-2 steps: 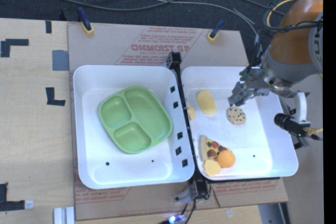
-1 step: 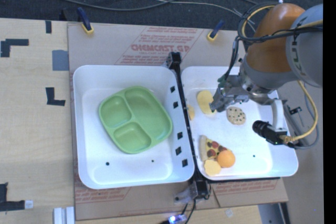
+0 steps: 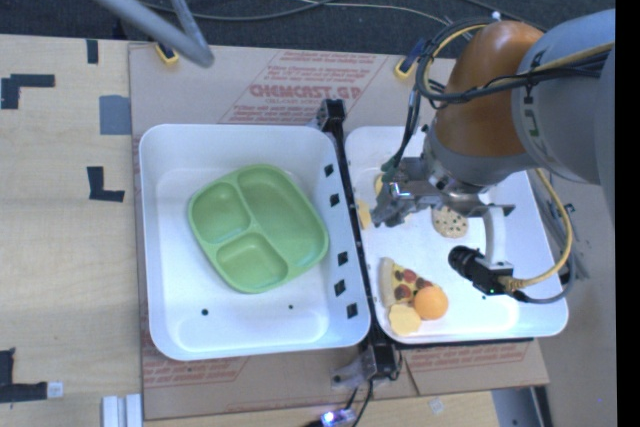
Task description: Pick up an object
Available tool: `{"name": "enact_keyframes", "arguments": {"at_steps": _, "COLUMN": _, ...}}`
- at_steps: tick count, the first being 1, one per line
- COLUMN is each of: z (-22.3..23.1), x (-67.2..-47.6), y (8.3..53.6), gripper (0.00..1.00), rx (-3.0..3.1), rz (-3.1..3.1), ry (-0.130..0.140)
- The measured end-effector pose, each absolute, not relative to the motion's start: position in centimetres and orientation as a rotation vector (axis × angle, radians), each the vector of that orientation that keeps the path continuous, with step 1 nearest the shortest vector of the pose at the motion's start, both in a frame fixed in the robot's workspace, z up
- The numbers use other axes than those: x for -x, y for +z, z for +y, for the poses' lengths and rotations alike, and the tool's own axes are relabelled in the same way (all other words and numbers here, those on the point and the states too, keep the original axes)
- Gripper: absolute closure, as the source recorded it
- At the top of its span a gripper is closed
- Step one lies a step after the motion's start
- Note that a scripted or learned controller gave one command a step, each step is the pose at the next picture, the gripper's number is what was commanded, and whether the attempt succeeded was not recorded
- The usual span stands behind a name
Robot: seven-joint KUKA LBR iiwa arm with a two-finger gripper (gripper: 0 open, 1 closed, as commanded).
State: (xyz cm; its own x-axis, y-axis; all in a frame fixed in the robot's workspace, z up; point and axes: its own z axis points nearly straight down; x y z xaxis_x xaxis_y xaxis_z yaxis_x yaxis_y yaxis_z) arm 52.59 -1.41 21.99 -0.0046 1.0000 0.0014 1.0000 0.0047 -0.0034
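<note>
Metal pincer (image 3: pixel 392 205) low over the right bin (image 3: pixel 545 315), near its left wall; whether clenched or released, impossible to tell. Just right of it, a round speckled cookie (image 3: pixel 449 220), partly hidden by the wrist. Nearer the front rim, a pizza slice (image 3: pixel 400 281) touching an orange ball (image 3: pixel 431 302) and a pale yellow disc (image 3: pixel 404 319). In the left bin (image 3: pixel 160 215), a glossy green tray (image 3: pixel 258 227) (three compartments). Behind on the table, cardboard (image 3: pixel 300 85) printed "CHEMCAST GP" in red.

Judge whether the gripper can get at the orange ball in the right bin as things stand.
Probably yes: the orange ball lies uncovered near the right bin's front, beside the pizza slice, with the gripper just above it.
</note>
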Motion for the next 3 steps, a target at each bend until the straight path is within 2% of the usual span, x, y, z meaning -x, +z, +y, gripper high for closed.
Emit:
{"name": "enact_keyframes", "arguments": {"at_steps": 2, "z": 7.8, "x": -51.1, "y": 22.4, "gripper": 1.0, "rx": 2.213, "rz": -2.227, "ry": -0.001}}
{"name": "enact_keyframes", "arguments": {"at_steps": 3, "z": 7.5, "x": -51.1, "y": 22.4, "gripper": 0.0, "rx": 2.218, "rz": -2.224, "ry": 0.002}}
